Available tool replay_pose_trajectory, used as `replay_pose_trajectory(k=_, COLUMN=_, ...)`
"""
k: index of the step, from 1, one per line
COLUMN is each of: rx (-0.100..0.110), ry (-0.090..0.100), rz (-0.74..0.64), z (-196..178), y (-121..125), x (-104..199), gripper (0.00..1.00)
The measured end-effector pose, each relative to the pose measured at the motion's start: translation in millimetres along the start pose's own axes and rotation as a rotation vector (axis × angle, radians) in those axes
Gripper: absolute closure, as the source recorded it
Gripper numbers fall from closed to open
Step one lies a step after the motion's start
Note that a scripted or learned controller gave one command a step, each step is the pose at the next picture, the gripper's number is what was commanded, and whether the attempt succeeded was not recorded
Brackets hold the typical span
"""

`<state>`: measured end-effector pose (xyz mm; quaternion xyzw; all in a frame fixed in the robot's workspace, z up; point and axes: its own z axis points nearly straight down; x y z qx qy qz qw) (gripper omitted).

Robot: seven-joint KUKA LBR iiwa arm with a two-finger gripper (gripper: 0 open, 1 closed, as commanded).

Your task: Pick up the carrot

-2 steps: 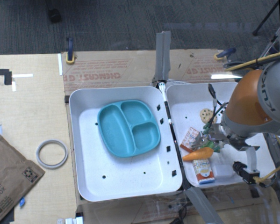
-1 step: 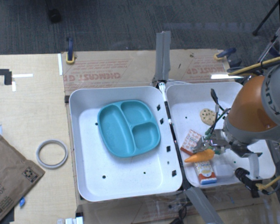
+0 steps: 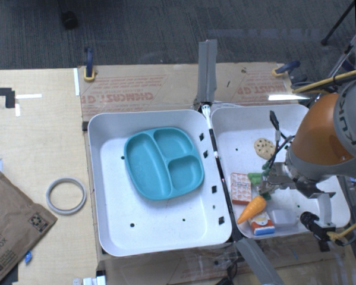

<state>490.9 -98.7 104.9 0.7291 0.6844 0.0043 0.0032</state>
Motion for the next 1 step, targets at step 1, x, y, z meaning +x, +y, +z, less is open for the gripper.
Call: replay_pose_trajectory(k=1, rx=0.0, ry=0.0, rz=0.0, z=0.0, y=-0.1, x=0.0, gripper=0.0)
